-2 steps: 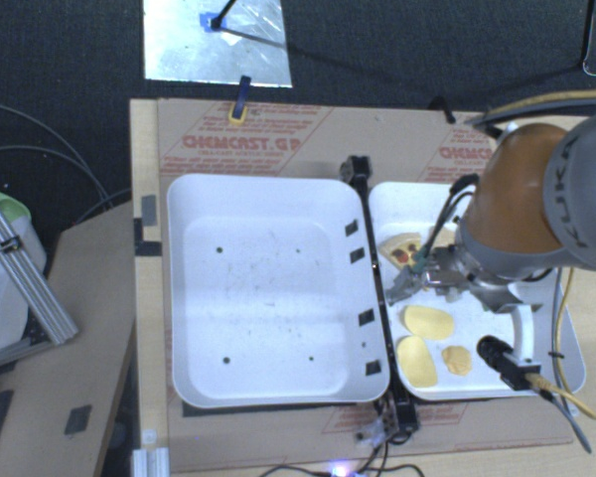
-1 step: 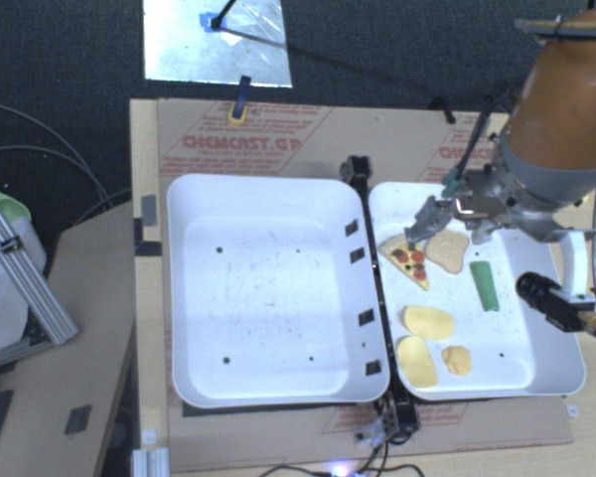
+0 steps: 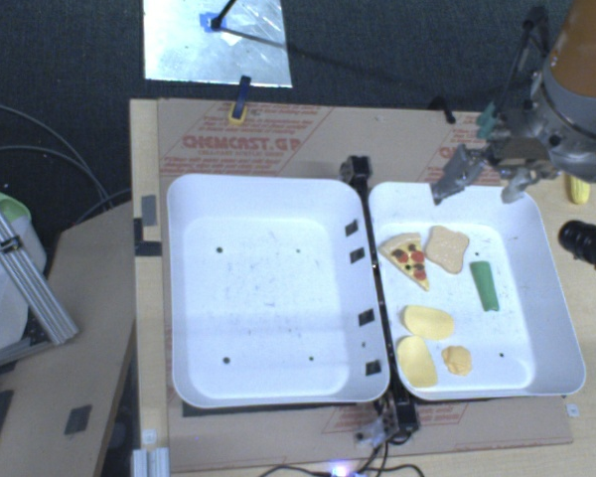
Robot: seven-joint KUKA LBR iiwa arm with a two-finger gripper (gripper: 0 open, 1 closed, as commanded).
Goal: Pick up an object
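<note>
In the right bin (image 3: 548, 296) the toast slice (image 3: 447, 248) lies just beside the pizza wedge (image 3: 408, 258), green stick (image 3: 484, 285) to its right. Above the bin's far rim hovers the gripper (image 3: 485, 180), fingers spread wide, nothing between them — the approach step, I'd say. Next: drop lower-left onto one piece. Yellow chips (image 3: 427, 321) and an orange lump (image 3: 457, 360) crowd the frame's lower right.
</note>
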